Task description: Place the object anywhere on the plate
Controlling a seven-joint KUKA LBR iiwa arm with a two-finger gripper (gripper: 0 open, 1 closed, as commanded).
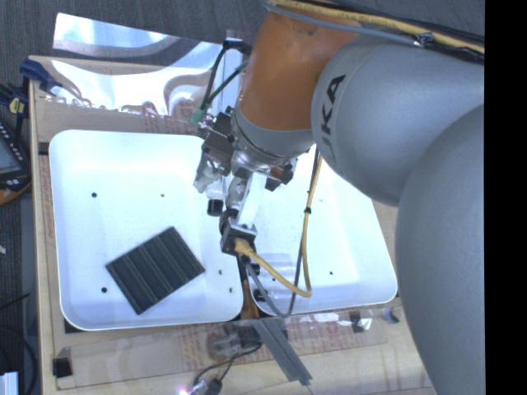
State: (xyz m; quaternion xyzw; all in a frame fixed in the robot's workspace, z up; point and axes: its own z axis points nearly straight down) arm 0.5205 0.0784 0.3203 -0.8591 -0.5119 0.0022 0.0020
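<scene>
Here, dark ribbed slab (156,269) flat in left bin (74,163), long axis diagonal

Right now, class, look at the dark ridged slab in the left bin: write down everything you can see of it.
The dark ridged slab is a flat, charcoal-grey rectangle with parallel grooves running along its length; it looks like rubber or plastic. It lies flat on the floor of the left bin, in the near part, turned at a slant to the bin walls. Nothing touches it but the bin floor; the tool hangs apart, to its right.

Dark ribbed plate (155,269) flat, left bin (74,220)
</scene>
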